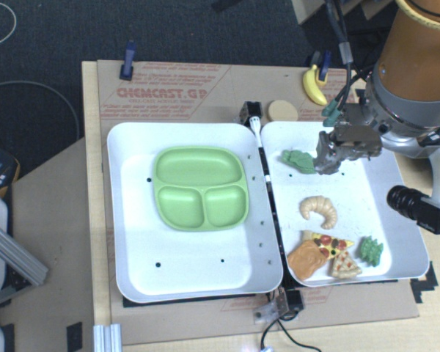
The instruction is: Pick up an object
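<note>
The right bin (396, 189) holds several toy foods: a green leafy piece (298, 160) at its upper left, a tan croissant (319, 210) in the middle, a brown chicken piece (306, 259), a pizza slice (336, 246) and a small green piece (370, 250) near the front. My gripper (328, 163) hangs low over the right bin, just right of the green leafy piece and close to touching it. Nothing shows between its fingers.
The left bin (132, 218) carries a green three-compartment tray (201, 187). Behind the bins lie a yellow banana (314, 85), a tan disc (282, 111) and a blue clip (127, 61) on the cardboard. A black fixture (418, 205) juts in at the right bin's edge.
</note>
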